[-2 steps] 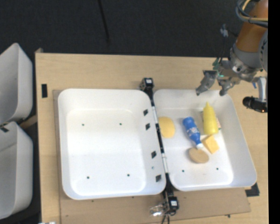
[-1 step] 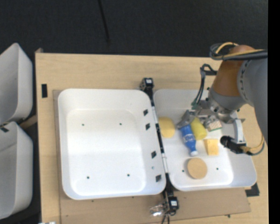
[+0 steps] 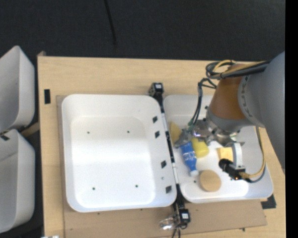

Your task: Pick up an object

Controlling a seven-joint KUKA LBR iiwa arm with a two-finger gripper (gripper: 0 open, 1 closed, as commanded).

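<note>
The wooden surface (image 3: pixel 49 133) filled most of the frame, carrying a left bin (image 3: pixel 109 150) and a right bin (image 3: pixel 258 182). The grey arm (image 3: pixel 260 95) reached into the right bin from the upper right. Its tool (image 3: pixel 201 135) hung over a yellow object (image 3: pixel 200 148); whether it gripped anything could not be told. Nearby lay a blue tube (image 3: pixel 189 156) and a tan disc (image 3: pixel 210 181).

Even overhead light falls on the tabletop (image 3: pixel 114 76), leaving the two white bins (image 3: pixel 109 152) bright, close to washed out, with faint shadows along their inner walls. The floor beyond the far edge is dark. The whole frame is soft and slightly grainy, fine detail smeared.
</note>
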